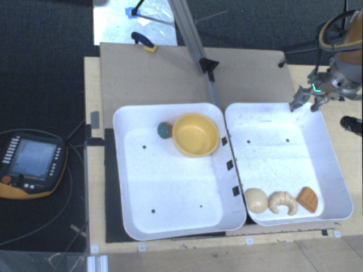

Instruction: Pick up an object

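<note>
My gripper (307, 102) hangs over the far right corner of the right bin (283, 126), its two fingers spread open with nothing between them. Along that bin's near edge lie a pale round bun (256, 200), a croissant (283, 202) and an orange waffle piece (308, 199), all far from the gripper. In the left bin (170, 208) a yellow bowl (195, 134) sits at the far right, with a small green and red ball (164, 130) touching its left side.
A teach pendant (29, 163) lies on the floor at the left. A slanted metal pole (190, 30) with a black clamp crosses the board behind the bins. A black knob (351, 123) juts in at the right edge.
</note>
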